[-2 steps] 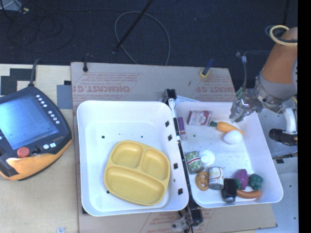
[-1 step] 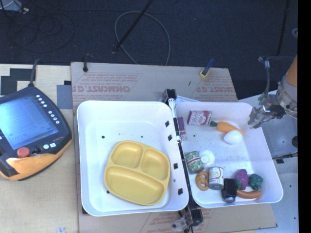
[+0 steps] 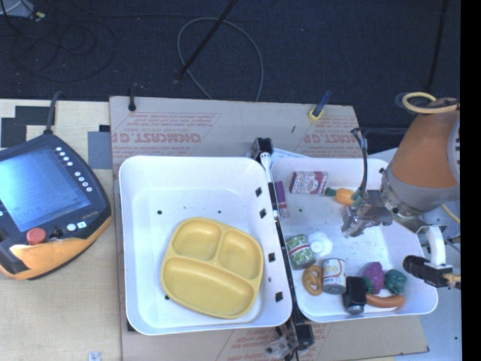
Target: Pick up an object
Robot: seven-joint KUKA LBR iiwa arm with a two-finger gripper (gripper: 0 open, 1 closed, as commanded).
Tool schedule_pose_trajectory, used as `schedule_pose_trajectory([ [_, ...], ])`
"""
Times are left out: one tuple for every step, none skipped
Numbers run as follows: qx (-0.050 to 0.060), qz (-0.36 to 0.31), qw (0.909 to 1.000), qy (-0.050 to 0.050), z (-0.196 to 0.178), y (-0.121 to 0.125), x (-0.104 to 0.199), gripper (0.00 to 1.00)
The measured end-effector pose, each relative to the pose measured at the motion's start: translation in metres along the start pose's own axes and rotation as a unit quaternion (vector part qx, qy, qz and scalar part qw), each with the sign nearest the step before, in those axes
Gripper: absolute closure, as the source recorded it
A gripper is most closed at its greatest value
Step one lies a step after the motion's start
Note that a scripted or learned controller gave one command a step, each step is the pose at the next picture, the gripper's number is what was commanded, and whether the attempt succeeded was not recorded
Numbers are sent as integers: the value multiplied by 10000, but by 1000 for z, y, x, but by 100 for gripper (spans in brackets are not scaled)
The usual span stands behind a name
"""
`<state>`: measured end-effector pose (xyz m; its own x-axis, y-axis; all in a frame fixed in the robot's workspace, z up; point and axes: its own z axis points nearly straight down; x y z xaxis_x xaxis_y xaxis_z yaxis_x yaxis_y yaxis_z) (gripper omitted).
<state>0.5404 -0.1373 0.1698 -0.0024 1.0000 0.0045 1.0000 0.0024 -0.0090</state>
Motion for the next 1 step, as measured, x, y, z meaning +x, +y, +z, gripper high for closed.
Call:
schedule_pose_trajectory([
  [-105, 5, 9999, -48, -135, 41, -32, 100],
])
